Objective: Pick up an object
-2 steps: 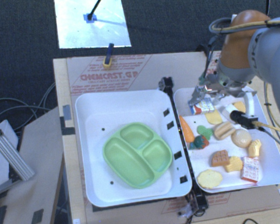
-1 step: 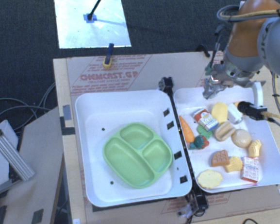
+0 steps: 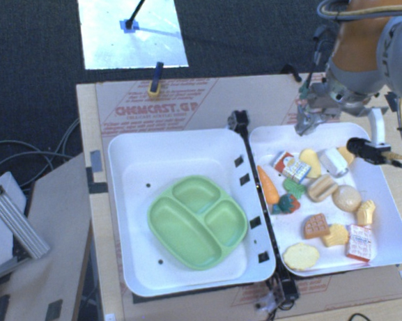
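gripper above the right bin's far edge

the gripper (image 3: 308,124) hangs over the far rim of the right bin (image 3: 397,240); nothing sits between its fingers, whose spread i cannot tell. toy food, including a carrot (image 3: 267,185), lies below. a green divided plate (image 3: 196,222) fills the left bin (image 3: 131,197).

The scene is evenly and brightly lit; glare is seen on the white bins (image 3: 186,150); focus is slightly soft.
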Robot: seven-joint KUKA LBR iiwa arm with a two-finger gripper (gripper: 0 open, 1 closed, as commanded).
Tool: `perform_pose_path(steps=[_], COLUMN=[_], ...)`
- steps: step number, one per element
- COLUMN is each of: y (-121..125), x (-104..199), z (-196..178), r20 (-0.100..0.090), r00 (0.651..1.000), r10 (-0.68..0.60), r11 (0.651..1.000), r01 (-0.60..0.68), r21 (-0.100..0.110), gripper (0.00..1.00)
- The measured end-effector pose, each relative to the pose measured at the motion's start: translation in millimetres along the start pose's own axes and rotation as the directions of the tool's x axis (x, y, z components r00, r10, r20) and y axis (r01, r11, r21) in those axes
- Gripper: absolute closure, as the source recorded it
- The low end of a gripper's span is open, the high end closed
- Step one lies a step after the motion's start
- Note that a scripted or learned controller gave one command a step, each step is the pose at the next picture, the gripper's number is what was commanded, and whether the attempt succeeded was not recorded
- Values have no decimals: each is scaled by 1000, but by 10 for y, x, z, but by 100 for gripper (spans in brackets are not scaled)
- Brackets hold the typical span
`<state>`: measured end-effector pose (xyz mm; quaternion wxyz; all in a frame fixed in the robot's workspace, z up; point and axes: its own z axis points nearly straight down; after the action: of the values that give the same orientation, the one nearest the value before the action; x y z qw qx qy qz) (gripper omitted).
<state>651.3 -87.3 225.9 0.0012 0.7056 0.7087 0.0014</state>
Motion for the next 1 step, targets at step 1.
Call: perform_pose_path(steps=[1], y=[-439], x=[327], z=[30], r20=[-1], r00=[1000], r10=[-2], r11=[1000], r01=[2], r21=[5], gripper=[100])
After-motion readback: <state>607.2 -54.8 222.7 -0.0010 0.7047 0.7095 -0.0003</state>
